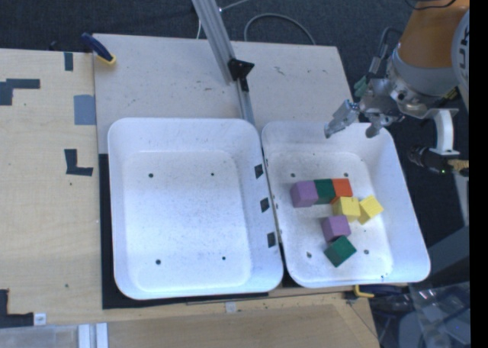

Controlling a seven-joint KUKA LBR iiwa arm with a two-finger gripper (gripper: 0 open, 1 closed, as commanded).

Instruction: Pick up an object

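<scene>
The gripper (353, 124) hung over the far rim of the right bin (404, 209), fingers spread apart and holding nothing. In that bin lay a cluster of blocks (335, 213): purple, green, orange, yellow.

We lose the grey arm with its orange band (435, 30) past the right edge and top corner, so its upper links are cut off. The two-finger gripper (354, 120) is small and blurred above the right white plastic bin (404, 209); we cannot tell how its fingers stand. In the cluster, the dark green cube (325, 188) is half hidden behind the purple cube (303, 194), and the small orange cube (343, 187) sits partly behind the yellow cube (349, 206). The slanted aluminium pole (213, 22) runs off the top edge.
</scene>
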